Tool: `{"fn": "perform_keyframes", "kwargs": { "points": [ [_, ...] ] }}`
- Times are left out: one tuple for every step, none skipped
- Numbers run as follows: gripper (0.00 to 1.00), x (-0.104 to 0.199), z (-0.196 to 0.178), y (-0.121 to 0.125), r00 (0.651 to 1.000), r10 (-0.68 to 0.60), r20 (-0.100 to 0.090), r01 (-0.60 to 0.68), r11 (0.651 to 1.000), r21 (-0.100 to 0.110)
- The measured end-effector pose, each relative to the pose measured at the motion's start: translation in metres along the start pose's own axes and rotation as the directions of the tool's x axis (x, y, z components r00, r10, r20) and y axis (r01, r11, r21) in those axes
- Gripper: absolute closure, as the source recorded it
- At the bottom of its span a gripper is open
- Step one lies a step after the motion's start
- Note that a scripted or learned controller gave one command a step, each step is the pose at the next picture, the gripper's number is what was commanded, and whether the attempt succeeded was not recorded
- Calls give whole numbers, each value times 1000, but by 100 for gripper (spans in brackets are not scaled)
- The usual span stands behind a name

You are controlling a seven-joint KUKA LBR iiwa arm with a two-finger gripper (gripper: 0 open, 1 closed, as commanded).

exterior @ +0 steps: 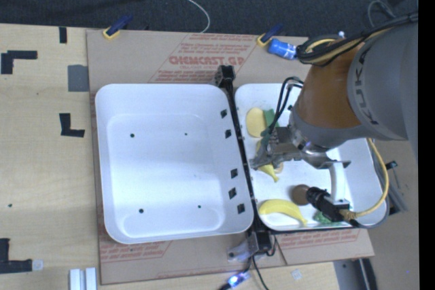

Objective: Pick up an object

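Note:
My gripper (265, 158) reaches down into the right bin (367, 166), close to its left wall. A small yellow piece (272, 173) lies right below the gripper, touching or nearly touching it. A pale yellow rounded object (255, 121) sits at the bin's far left with a green item (270, 117) beside it. Along the near edge lies a yellow banana (282, 212), with a brown round object (298, 194) just behind it. The arm hides much of the bin's middle.
The left bin (109, 146) stands beside the right one, parted from it by a black divider (234, 139). A small green thing (323, 217) lies at the right bin's near edge. A blue item (281, 48) rests on the cardboard behind the bins.

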State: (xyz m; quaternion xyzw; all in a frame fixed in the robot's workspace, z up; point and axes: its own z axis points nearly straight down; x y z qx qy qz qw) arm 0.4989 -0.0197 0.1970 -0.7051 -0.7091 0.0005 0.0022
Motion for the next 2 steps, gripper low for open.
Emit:
{"fn": "perform_keyframes", "kwargs": {
  "points": [
    [100, 3, 14, 12, 1000, 5, 3, -5, 1000, 0],
    [100, 57, -73, 38, 1000, -3, 1, 3, 1000, -11]
  ]
}}
